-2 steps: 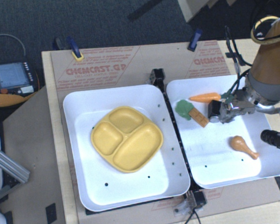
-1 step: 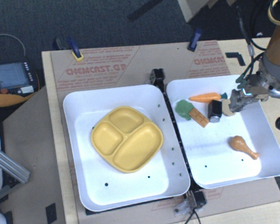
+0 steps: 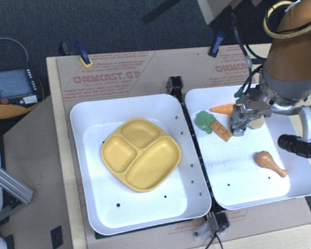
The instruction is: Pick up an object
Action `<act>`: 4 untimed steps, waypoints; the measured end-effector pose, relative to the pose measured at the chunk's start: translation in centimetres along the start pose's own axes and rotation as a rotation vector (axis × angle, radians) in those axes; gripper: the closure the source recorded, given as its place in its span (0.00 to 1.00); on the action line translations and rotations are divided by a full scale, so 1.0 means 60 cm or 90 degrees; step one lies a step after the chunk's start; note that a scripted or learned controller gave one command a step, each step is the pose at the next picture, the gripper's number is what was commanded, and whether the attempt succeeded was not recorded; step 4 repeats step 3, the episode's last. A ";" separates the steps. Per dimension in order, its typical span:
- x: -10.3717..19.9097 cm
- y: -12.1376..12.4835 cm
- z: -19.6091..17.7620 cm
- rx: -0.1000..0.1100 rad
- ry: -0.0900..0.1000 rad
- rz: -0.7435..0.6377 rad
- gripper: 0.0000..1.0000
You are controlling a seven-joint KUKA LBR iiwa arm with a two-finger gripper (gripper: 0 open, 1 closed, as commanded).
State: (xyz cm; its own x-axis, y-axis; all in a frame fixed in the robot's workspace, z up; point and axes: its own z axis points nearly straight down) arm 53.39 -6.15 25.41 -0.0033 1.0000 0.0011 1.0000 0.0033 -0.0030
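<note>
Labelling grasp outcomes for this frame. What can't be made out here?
- gripper, camera view: too dark and small to show whether it touches or holds anything.
- carrot: right end hidden behind the gripper.
- Cracker-like piece by the green toy: too small to identify.
- arm: cut off by the right edge.

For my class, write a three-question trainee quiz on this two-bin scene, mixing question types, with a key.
1. True or false: the yellow divided plate lies in the left bin.
2. Which item lies nearest the gripper? A) drumstick B) carrot C) yellow divided plate
3. Fill in: the broccoli lies in the ___ bin.

Key: 1 true; 2 B; 3 right.
</note>
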 end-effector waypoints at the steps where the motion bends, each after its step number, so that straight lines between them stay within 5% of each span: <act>1: 0.086 0.020 0.001 -0.003 0.000 -0.001 1.00; 3: 0.252 0.037 0.037 0.000 0.000 0.000 1.00; 4: 0.252 0.037 0.037 0.000 0.000 0.000 1.00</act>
